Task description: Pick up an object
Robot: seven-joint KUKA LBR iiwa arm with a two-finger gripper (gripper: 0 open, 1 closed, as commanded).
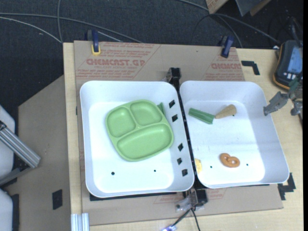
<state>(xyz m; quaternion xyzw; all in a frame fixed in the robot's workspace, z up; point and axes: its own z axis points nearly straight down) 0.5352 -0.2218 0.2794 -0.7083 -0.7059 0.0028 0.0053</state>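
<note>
In the right bin [269,143] lie a green-handled tool with a tan tip [211,114] near the back, an orange pretzel-shaped piece [230,160] near the front, and a small yellow bit [198,165] by the front left wall. A green divided plate [139,130] lies in the left bin [96,143]. My gripper [280,109] hangs at the right bin's far right rim, to the right of all these objects. It is open, with nothing between its fingers.
A black divider with clips [177,124] runs between the two bins. A yellow-and-black device [290,64] sits on the bench at the far right. Blue clamps [96,41] hold the cardboard at the back edge.
</note>
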